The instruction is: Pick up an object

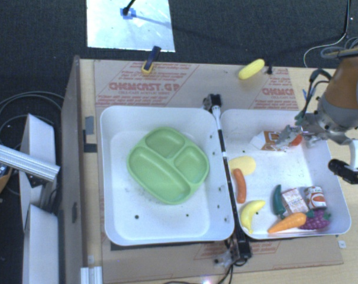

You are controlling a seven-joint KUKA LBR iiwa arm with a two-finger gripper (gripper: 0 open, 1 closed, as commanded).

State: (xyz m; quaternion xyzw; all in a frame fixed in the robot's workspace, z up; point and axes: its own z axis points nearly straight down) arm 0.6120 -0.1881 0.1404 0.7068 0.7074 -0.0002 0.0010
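Note:
The right bin [321, 164] holds several toy foods. A white and orange packet [269, 141] lies near its back, and my gripper [296, 135] hangs just right of it, low over the bin, beside a small red-orange piece [295, 140]. A yellow lemon-like piece [243, 164] and an orange sausage [240, 185] lie along the left wall. At the front are a banana [251, 213], a carrot [287, 222], purple grapes [316, 220], a small printed box [303, 199] and a dark green piece [276, 199].
A green divided plate [168, 165] lies in the left bin [116, 218]. A yellow toy [251, 69] and a blue and yellow clip [149, 61] rest on the board behind the bins. The arm's orange band [350, 81] stands over the right bin's back right corner.

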